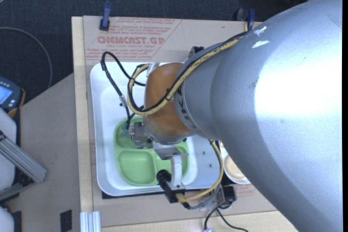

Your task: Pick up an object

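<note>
My arm (261,111) hangs over the white bin (103,133) on the bench (81,79), hiding the green tray (136,167); my claw's state I cannot tell

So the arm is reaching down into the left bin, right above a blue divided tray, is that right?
Not quite: the divided tray is green, not blue, as the camera view shows. The rest stands: the arm reaches down into the left bin, right above that tray.

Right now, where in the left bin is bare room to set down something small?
Bare floor lies along the white bin left wall, beside the green tray, and in the far left corner. The middle is crowded: the arm and its cables hang over the tray.
</note>
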Robot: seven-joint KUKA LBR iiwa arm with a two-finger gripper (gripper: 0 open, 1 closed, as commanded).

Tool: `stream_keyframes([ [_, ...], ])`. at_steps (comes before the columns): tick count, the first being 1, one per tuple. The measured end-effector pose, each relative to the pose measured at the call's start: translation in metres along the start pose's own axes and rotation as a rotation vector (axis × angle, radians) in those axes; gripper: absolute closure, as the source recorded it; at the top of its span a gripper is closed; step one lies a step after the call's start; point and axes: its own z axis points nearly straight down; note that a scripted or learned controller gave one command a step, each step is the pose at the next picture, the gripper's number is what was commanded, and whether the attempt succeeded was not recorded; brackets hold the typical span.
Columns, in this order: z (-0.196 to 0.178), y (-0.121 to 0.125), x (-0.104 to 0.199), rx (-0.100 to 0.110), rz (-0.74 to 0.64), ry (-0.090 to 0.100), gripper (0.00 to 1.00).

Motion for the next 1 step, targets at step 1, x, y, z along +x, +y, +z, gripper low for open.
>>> stream_keyframes([
  [1, 0.0036, 0.0313, 0.0278, 0.022, 0.0, -0.003, 1.0],
])
